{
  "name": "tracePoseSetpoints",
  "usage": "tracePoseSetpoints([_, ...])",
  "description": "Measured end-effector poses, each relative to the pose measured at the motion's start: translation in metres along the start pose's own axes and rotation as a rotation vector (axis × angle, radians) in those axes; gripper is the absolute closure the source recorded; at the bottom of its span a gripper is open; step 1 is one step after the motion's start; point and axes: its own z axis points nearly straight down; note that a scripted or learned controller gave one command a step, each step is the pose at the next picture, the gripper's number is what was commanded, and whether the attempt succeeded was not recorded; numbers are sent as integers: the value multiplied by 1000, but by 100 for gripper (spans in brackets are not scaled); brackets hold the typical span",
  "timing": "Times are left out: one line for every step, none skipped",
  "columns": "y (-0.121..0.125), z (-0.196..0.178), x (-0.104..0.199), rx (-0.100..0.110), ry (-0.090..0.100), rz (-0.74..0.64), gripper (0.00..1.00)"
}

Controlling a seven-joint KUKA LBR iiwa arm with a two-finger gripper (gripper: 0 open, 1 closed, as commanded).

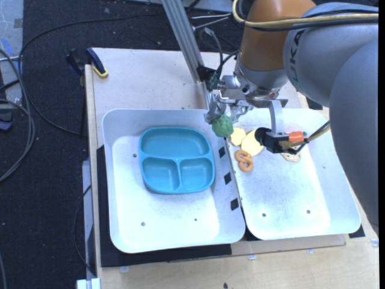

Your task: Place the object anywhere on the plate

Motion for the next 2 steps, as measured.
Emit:
tracePoseSetpoints([-6,13,50,0,0,0,100])
tracePoseSetpoints([-28,12,110,0,0,-1,100])
